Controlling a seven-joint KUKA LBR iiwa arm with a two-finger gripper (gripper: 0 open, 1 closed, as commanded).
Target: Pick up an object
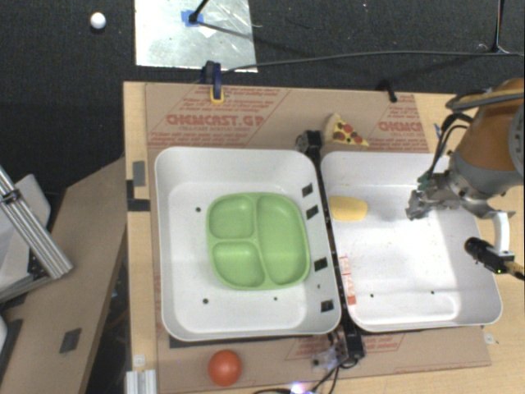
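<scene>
A pale yellow lump (348, 210) lies in the right bin (394, 290), close to its left wall. My gripper (417, 206) hangs low over the same bin, to the right of the yellow lump and apart from it. The left bin (176, 220) holds a green divided plate (257, 240).
A toy pizza slice (344, 131) lies on the brown board behind the bins. An orange-red ball (224, 367) rests on the board in front of the left bin. A blue clamp (212, 80) sits at the board's far edge.
</scene>
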